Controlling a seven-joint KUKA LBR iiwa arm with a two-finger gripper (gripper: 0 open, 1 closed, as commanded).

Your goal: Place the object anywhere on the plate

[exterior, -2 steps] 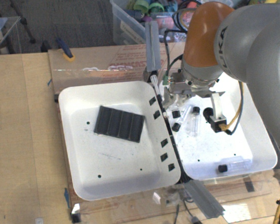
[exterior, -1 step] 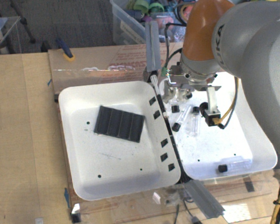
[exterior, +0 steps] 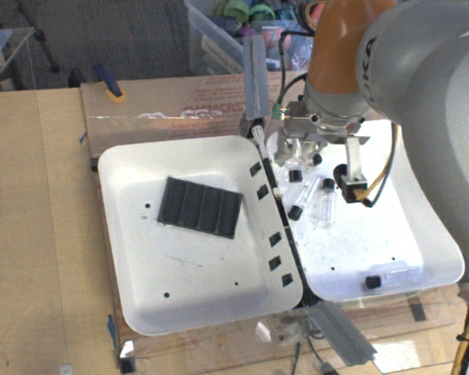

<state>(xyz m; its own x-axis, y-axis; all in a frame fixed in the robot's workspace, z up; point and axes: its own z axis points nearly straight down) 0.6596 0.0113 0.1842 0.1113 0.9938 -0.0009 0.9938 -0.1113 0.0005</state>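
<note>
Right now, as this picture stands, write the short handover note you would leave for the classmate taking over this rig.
Gripper: low in the right bin, near the divider; finger state unclear, no object seen held.
Dark ridged plate: flat in the left bin, nothing on it.
Object: I cannot pick it out; small black pieces near the gripper may be gripper parts.
Done: nothing placed yet.
Left: secure the object, carry it across the divider, set it on the plate.
</note>
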